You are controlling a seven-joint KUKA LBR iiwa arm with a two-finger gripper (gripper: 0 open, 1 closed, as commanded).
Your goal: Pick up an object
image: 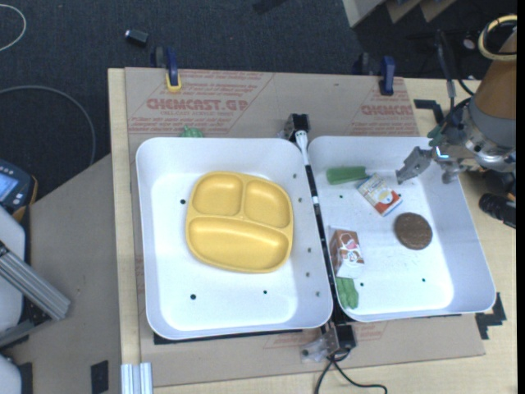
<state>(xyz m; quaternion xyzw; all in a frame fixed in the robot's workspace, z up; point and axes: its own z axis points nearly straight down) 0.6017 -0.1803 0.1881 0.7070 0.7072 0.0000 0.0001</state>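
Note:
In the right bin [459, 290] lie a green bar [346, 174], a small white and red packet [379, 194], a brown round disc [413, 230], a brown and white packet [348, 249] and a green piece [348, 292] at the bin's near left corner. My gripper [428, 169] hovers over the far right part of this bin, just right of the white and red packet and above the disc. Its fingers [409, 167] stand apart, open, with nothing between them.
The left bin [164, 302] bears a yellow divided plate [240, 220]. A black divider strip [312, 195] runs between the bins. Blue clamps [171, 68] hold the board at the far edge. Cables lie near the front edge [332, 355].

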